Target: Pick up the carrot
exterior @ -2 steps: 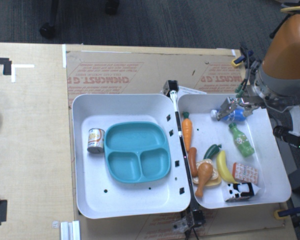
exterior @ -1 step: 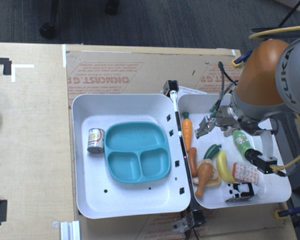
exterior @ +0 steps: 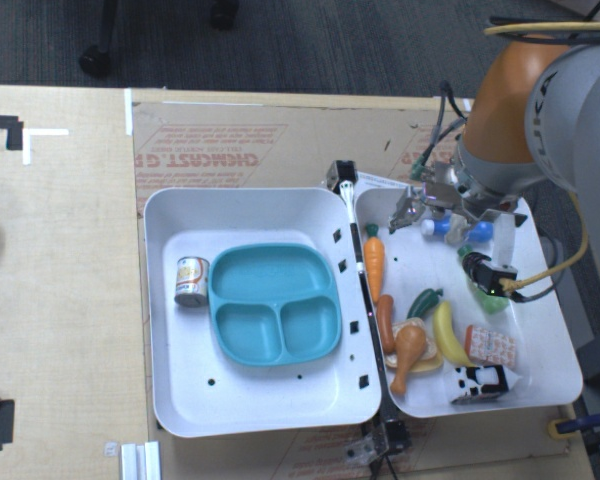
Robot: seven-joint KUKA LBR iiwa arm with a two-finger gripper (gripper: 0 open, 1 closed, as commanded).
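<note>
The carrot (exterior: 374, 266) lies in the right bin (exterior: 550, 318), tight along its left wall, long axis running up and down the frame with the green stub at the upper end. Just below it, nearly end to end, lies a sausage (exterior: 385, 324), and beyond that a chicken leg (exterior: 407, 352), a banana (exterior: 446, 330) and a dark green pepper (exterior: 425, 301). The gripper (exterior: 410, 211) hangs at the upper part of the right bin, up and right of the carrot and apart from it. Nothing sits between its fingers, and whether they are spread or closed I cannot tell from this angle.

The step in hand looks like the approach. To do it well, the gripper should travel down-left in the frame until it is over the carrot's thick upper half, well away from the sausage end. The fingers ought to close across the carrot's width, so the wrist should turn until the closing line runs left to right in the frame. The trouble is the wall: the left finger has very little room between carrot and bin side, and may land on the rim or on the divider clips. A descent a shade right of centre, nudging the carrot off the wall first, is probably safer. Grip firmly; the tapered, smooth body could squirt out towards the narrow end.

The left bin (exterior: 170, 368) holds a teal tray (exterior: 275, 303) and a can (exterior: 191, 281), neither in the way.
</note>
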